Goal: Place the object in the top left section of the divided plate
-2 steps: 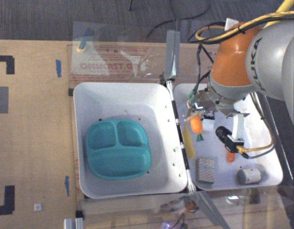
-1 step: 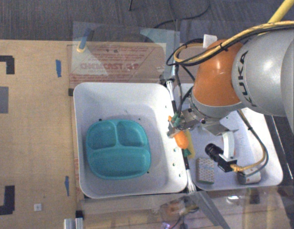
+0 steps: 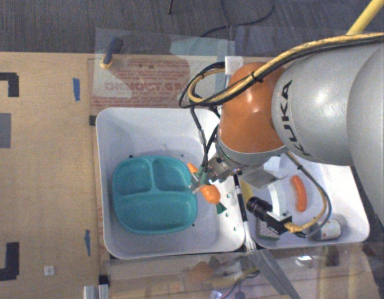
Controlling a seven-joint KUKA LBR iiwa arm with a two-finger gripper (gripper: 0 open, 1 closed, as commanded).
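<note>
Divided plate (image 3: 155, 195): teal, smooth plastic, rounded corners, three sections marked by raised ridges; it lies flat in the left bin, left of frame centre.
Left bin (image 3: 117, 136): shallow, white, glossy walls; it holds the plate and the orange object.
Orange object (image 3: 211, 194): small, rounded, bright orange, with a thinner orange piece just above it near the plate's upper right rim; it sits just off the plate's right edge, at the tip of the arm.
Fingers (image 3: 201, 180): small and partly hidden under the wrist; they are right beside the orange object, but whether they are spread or closed, or grip it, cannot be told.
Arm (image 3: 316, 104): grey metal shell with an orange band, black and yellow cables looping around it; it covers much of the right bin.
Right bin (image 3: 360, 226): white; an orange sausage-shaped piece (image 3: 298, 193) lies in it.
Table (image 3: 42, 167): tan cardboard-like surface with blue tape marks.
</note>
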